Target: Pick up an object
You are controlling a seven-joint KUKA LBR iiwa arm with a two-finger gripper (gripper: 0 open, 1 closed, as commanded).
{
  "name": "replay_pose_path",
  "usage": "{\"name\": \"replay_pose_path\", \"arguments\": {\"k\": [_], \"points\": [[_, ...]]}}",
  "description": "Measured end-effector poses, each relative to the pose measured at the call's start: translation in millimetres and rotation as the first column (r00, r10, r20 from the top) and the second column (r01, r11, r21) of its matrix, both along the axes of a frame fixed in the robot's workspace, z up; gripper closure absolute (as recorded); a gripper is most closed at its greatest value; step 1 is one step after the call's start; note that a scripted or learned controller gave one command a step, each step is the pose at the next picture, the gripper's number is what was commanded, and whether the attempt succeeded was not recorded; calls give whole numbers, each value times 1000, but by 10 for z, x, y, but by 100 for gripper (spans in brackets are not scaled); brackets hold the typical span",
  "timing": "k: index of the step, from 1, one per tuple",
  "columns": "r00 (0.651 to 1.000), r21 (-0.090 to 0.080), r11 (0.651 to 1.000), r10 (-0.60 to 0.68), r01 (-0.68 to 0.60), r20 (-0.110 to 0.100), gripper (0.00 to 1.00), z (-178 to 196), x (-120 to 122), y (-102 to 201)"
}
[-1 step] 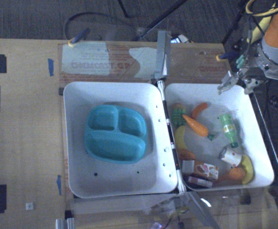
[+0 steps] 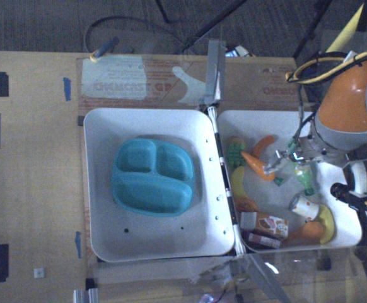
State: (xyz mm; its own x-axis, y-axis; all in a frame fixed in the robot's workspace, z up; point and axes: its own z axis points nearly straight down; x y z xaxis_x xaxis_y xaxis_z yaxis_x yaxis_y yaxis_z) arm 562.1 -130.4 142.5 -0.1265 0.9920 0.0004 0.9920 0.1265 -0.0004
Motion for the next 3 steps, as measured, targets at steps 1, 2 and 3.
{"name": "replay_pose_path", "arguments": {"k": [1,2,3], "points": [[1000,-1,1000,-3,3,8,0,-550,-118,335],[1000,-2,1000,-6,6,12,100,-439,-105,324],[962,-1,962,-274,274,1,100,-521,-187,43]]}}
